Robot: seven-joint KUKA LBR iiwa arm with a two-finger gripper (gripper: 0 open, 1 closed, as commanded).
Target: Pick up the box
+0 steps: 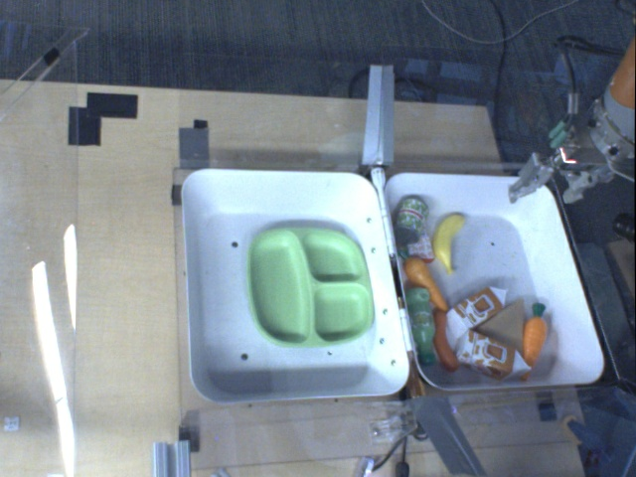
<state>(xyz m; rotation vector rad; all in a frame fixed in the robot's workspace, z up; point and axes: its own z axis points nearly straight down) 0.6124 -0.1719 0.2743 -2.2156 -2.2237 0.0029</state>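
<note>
The box (pixel 486 332) is a brown and white carton lying flat in the front part of the right bin (pixel 497 235). It is wedged among toy foods, with an orange carrot (pixel 535 334) against its right side. My gripper (pixel 550 183) hangs over the far right corner of that bin, well behind the box and apart from it. Its fingers (pixel 524 186) are spread open with nothing between them.
Along the right bin's left wall lie a green-labelled can (pixel 412 217), a banana (pixel 447 238), another carrot (pixel 425 280) and a green bottle (pixel 422 318). The left bin (pixel 214 266) holds a green divided plate (pixel 310 284). A metal post (pixel 378 117) stands behind the bins.
</note>
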